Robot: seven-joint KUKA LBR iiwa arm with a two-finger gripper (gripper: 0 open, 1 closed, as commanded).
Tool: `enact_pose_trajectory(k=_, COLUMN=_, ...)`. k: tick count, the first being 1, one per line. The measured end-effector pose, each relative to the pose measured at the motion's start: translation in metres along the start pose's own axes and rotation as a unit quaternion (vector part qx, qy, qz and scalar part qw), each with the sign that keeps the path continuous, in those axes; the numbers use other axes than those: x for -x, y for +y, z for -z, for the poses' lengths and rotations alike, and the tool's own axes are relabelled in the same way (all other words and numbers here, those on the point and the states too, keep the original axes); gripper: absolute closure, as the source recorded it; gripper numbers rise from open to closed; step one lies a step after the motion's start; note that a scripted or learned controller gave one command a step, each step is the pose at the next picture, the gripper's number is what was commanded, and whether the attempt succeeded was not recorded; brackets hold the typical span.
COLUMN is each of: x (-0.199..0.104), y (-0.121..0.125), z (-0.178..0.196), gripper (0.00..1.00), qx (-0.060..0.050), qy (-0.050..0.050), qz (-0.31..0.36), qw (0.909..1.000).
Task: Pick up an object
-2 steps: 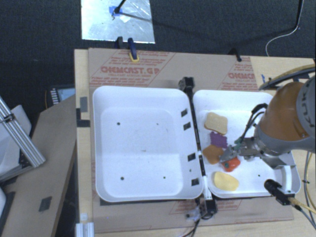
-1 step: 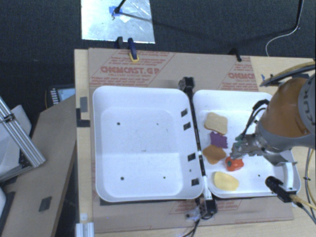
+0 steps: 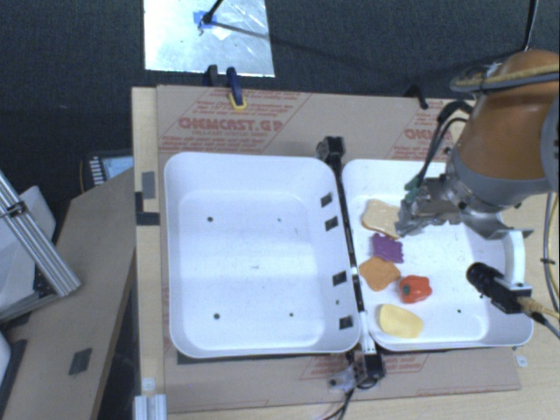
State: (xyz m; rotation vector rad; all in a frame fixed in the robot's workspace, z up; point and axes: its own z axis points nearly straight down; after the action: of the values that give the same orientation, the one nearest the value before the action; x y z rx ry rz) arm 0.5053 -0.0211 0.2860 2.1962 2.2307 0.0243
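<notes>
Several small objects lie in the right bin (image 3: 455, 322). A tan bread-shaped piece (image 3: 380, 217) sits at the upper left, and a purple piece (image 3: 388, 248) lies just below it. Lower down are an orange piece (image 3: 379, 274), a red pepper-like piece (image 3: 415, 289) and a yellow piece (image 3: 401, 321) near the front wall. My gripper (image 3: 411, 221) hangs low over the bin, right beside the tan piece's right edge and just above the purple piece. Nothing shows between its fingers.
The left bin (image 3: 254, 252) stands beside the right one, with a black divider strip and clips (image 3: 343, 234) between them. Both rest on a cardboard sheet (image 3: 262, 121). A shiny metal plate (image 3: 208, 24) lies at the back. An aluminium frame (image 3: 31, 243) stands at the left.
</notes>
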Motion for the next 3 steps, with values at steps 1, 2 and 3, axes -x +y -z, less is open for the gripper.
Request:
enact_pose_trajectory(k=1, x=-0.060, y=-0.008, z=0.097, gripper=1.00, qx=-0.003, qy=0.000, qz=-0.002, qw=1.0000)
enact_pose_trajectory(k=2, x=-0.128, y=-0.012, z=0.223, gripper=1.00, qx=-0.001, qy=0.002, qz=-0.002, qw=1.0000)
enact_pose_trajectory(k=3, x=-0.192, y=-0.011, z=0.248, gripper=1.00, qx=-0.007, qy=0.000, qz=-0.002, qw=1.0000)
